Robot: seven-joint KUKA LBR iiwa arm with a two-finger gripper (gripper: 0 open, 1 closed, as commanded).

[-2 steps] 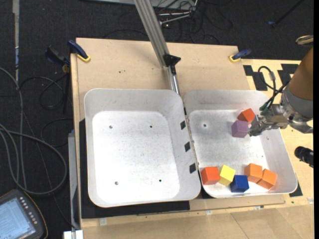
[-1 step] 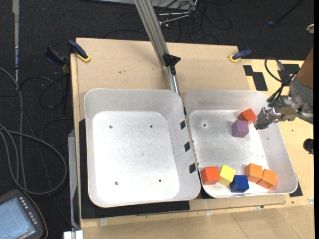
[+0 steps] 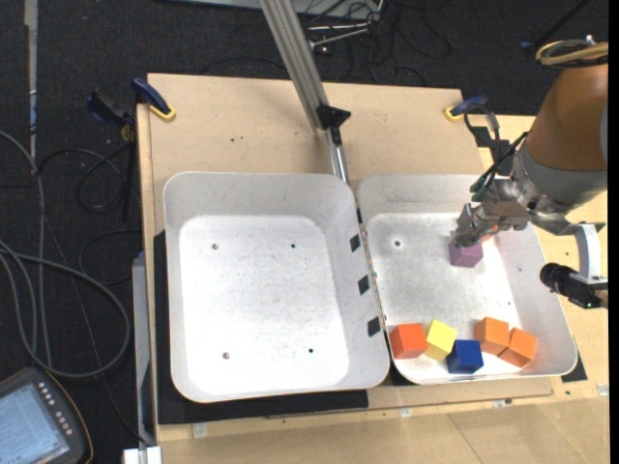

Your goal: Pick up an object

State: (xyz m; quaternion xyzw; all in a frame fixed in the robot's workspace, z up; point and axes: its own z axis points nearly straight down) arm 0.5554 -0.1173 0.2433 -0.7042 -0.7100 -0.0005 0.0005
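A single fixed camera looks down at a slant from above the bench (image 3: 290, 114), far enough back to take in both white bins (side by side): left bin (image 3: 184, 259), right bin (image 3: 416, 201), plus surrounding floor.

Lighting: even, bright, overhead. Shadows: soft, faint, along white bins (image 3: 261, 187). Glare: mild on bin rims. Focus: moderately sharp; slight grain. Dark floor (image 3: 68, 66) underexposed.

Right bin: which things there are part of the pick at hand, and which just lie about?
In play:
hand
purple block, right beneath the hand

Lying about, along the right bin's near edge:
three orange blocks
yellow block
blue block
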